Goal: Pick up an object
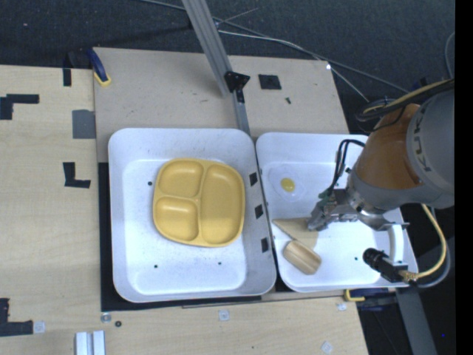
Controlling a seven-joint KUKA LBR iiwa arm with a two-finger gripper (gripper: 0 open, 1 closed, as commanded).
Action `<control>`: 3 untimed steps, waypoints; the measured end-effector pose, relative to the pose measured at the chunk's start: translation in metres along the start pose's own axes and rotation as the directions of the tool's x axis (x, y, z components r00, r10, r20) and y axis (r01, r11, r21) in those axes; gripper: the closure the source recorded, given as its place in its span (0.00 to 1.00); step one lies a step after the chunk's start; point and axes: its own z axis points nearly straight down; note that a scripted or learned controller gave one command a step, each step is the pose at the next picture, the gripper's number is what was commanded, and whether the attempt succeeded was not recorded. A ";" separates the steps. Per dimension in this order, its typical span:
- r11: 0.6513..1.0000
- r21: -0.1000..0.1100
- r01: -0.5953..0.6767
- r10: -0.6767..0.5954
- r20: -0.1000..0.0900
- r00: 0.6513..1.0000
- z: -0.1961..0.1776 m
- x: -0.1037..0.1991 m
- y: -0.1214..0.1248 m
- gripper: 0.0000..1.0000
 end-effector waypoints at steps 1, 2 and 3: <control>1.000 -0.008 -0.002 0.002 0.002 1.000 -0.056 -0.007 -0.006 1.00; 1.000 -0.008 -0.001 0.001 0.002 1.000 -0.104 -0.007 -0.005 1.00; 1.000 -0.005 0.005 -0.005 0.000 1.000 -0.113 0.047 0.016 1.00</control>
